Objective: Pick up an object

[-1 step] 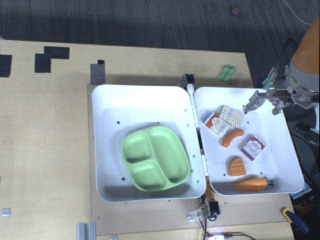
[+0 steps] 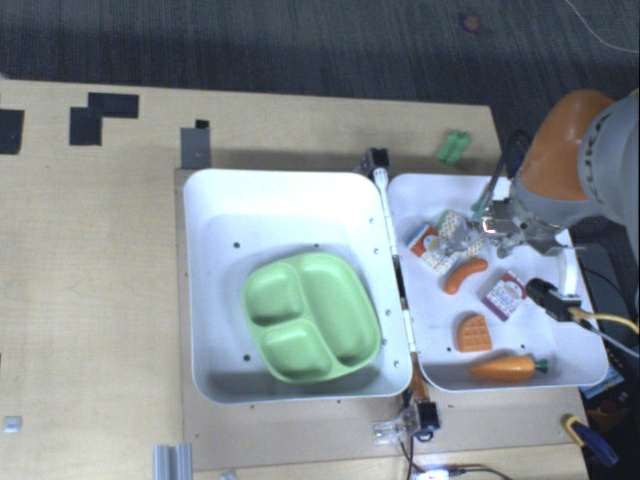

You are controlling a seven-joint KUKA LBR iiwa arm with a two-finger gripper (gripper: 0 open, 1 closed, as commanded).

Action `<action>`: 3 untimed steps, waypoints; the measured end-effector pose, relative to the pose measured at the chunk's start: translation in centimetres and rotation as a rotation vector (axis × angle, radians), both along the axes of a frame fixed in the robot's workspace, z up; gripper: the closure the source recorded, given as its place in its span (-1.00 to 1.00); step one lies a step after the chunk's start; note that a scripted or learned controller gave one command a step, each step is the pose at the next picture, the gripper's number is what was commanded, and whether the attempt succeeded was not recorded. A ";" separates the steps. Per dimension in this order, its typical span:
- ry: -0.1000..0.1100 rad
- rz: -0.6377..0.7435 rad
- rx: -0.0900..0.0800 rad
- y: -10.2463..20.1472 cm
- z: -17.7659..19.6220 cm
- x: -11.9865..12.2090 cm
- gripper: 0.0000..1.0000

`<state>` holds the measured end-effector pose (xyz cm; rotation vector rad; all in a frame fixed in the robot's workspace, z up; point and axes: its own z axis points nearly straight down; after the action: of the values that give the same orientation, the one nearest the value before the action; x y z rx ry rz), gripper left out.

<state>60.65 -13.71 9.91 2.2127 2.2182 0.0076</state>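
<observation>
Pale wood bench under a dark grey carpet strip along the top; black tape marks near the bench's upper left.

Landmark: right white plastic bin. Left of it, touching along the shared rim, the left white plastic bin holds a light green three-compartment plastic tray. A small green block sits on the bench just above the right bin's top edge.

Inside the right bin: orange toy carrot with a green tip along the bottom wall; tan waffle-shaped toy just above it; small purple-and-white packet mid-bin; orange-red sausage toy left of the packet; red-and-white crumpled wrapper upper left.

Arm, grey with orange band, enters over the bin's upper right corner, cut off by the frame edge. Gripper sits low over the wrapper/sausage cluster. It's small and blurred against the clutter: can't tell its state, nor whether it touches anything.
</observation>
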 end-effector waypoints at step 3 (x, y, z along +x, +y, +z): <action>-0.014 0.000 0.002 4.5 0.4 -1.9 -1.00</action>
<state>58.73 -9.20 10.28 2.2070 2.2121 0.0258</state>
